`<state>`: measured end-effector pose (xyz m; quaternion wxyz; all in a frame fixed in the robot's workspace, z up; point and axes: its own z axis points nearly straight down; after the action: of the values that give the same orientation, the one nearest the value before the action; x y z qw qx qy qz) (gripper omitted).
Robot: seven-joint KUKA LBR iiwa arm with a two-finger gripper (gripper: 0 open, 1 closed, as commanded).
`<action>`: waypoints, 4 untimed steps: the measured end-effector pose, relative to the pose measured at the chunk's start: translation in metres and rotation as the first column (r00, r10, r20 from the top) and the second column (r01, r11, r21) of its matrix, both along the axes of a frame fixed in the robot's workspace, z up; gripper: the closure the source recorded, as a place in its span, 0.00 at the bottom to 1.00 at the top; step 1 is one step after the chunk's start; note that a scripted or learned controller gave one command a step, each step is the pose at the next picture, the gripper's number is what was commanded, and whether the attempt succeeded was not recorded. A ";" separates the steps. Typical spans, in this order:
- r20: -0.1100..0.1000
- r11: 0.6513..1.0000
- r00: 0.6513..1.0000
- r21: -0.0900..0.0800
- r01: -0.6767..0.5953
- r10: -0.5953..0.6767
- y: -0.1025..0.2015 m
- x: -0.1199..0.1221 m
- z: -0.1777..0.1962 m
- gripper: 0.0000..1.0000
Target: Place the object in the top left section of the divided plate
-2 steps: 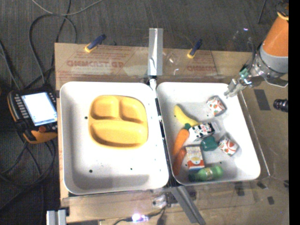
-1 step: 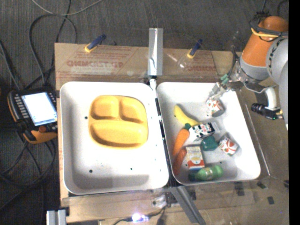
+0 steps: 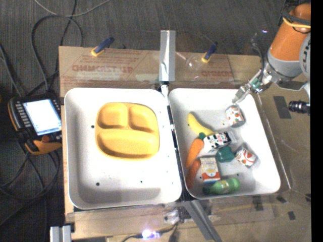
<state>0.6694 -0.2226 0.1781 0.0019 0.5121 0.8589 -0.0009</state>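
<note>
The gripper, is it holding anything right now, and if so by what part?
Nothing is held. The gripper hangs above the right bin's upper edge, just above a small can lying there, with nothing between its fingers.

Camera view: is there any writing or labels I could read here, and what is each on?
Red print on the cardboard sheet: too blurred to read.
Handheld screen: glowing, no text readable.
Small carton: label too small to read.
Strawberry-print cans: pictures, no words readable.
</note>
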 end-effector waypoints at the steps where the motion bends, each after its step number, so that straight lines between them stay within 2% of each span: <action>1: 0.002 0.906 0.906 0.003 -0.424 0.424 0.064 -0.010 0.059 1.00; 2: 0.000 0.900 0.900 0.003 -0.437 0.437 0.016 -0.015 0.021 1.00; 3: 0.001 0.875 0.875 0.001 -0.484 0.484 0.000 -0.033 0.088 1.00; 4: -0.001 0.867 0.867 0.003 -0.499 0.499 0.000 -0.101 0.044 1.00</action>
<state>0.5685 -0.2229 0.2222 0.0006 0.2732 0.9620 0.0000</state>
